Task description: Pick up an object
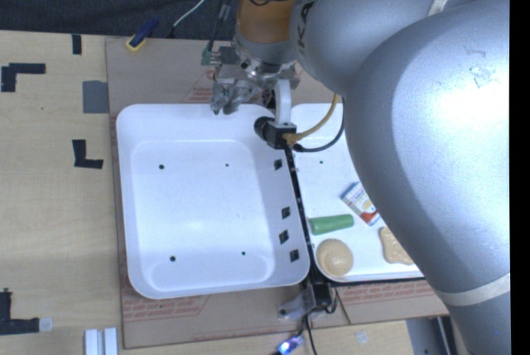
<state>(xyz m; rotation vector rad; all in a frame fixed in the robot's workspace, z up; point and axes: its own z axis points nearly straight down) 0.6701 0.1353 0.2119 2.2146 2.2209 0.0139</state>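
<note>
Progress looks nil from the camera view: you see the two-finger gripper (pixel 225 103) at the far rim of the left shallow white bin (pixel 132 179), and its state is unclear. Candidates lie in the right white bin (pixel 319 171): a green cylinder (pixel 332 223), a round tan piece (pixel 334 256), a small printed packet (pixel 359 203). Grasping remains.

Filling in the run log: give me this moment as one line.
gripper: over left bin's far rim, nothing visibly held | right bin: green piece, tube, tan round item | pick: not yet done
</note>
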